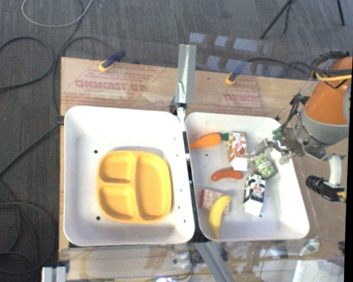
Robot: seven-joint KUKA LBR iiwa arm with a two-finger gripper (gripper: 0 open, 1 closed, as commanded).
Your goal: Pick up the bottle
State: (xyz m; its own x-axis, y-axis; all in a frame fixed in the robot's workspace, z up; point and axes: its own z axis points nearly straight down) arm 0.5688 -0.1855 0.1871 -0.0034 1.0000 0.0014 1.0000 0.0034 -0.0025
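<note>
The arm (327, 109) reaches in over the far right edge of the right bin (290, 221), and the gripper (273, 149) hangs just above a small green-labelled item (264, 166) near that edge. Whether the gripper is released or clenched cannot be told; nothing is visibly held.

None of the items clearly reads as a bottle. The likeliest candidate is that green-labelled item beside the gripper, but its shape is too small and blurred to be sure.

The crowding is the main hazard. The candidate lies touching or just beside a black-and-white carton (255, 193) on its near side, with a red-and-white carton (238, 149) close by toward the bin's middle. A descent slightly off centre could land on a carton, push the bottle against the bin wall, or close on two things at once. If the item is round, it may also roll away or slip out as the gripper closes.

Further off in the same bin lie a carrot (206, 140), a red sausage (227, 175), a banana (218, 213) and a small red packet (210, 198); these look safe from the approach. The left bin (76, 162) carries a yellow divided tray (135, 185), well apart.

The gripper's lower parts merge with the clutter beneath, and the arm's upper part is cut off at the right.
</note>
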